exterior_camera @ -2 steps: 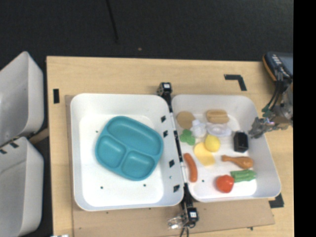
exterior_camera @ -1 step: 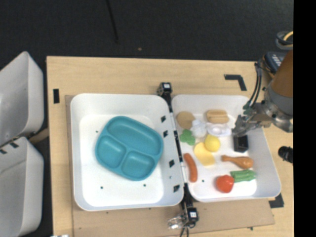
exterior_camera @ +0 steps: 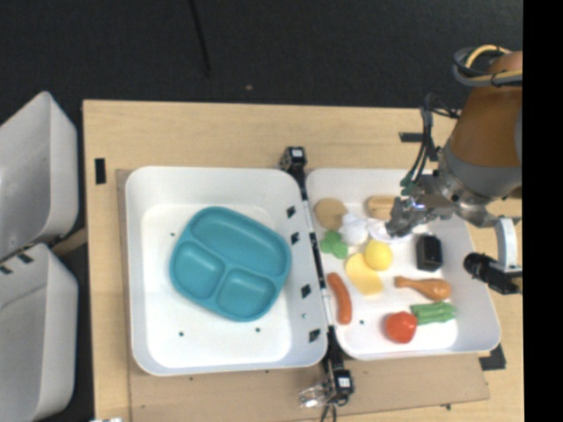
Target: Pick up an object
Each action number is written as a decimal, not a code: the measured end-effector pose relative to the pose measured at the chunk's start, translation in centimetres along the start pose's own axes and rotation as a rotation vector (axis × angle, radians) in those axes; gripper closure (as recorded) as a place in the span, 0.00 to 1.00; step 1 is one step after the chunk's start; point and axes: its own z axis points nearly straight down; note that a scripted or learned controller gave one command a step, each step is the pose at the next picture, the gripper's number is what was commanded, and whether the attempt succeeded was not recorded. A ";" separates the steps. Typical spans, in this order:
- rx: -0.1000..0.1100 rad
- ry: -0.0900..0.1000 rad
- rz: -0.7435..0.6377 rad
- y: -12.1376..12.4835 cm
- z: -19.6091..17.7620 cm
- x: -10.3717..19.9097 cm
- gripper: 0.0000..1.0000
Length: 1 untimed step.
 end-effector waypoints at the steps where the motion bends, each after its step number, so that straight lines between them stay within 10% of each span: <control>1: 0.002 0.000 0.001 0.2 0.0 4.8 1.00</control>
